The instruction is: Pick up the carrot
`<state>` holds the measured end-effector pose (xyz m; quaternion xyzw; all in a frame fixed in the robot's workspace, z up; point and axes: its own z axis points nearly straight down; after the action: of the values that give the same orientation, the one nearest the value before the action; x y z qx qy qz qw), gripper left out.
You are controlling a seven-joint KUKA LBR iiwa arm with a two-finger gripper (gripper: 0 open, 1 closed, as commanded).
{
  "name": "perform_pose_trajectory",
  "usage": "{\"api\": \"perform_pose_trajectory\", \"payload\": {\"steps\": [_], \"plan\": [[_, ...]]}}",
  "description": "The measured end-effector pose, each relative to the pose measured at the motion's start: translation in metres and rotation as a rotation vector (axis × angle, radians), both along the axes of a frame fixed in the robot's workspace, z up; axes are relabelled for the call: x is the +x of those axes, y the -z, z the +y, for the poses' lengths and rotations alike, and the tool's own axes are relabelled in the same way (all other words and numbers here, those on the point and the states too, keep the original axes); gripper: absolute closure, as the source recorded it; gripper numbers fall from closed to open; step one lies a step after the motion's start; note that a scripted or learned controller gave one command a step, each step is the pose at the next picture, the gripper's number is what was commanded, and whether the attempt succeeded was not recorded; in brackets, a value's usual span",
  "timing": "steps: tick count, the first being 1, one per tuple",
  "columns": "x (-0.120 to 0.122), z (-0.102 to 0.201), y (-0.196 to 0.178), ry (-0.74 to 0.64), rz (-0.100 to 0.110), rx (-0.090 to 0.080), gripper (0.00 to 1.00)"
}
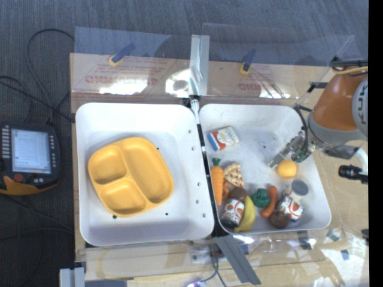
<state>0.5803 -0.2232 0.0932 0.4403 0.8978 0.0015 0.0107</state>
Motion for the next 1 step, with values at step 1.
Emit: {"api": "perform_pose_trajectory", "payload": {"steps": [1], "plan": [[-0.0723,-0.0006,-0.0014,-0.216,-0.004,-0.006,1.00]]}}
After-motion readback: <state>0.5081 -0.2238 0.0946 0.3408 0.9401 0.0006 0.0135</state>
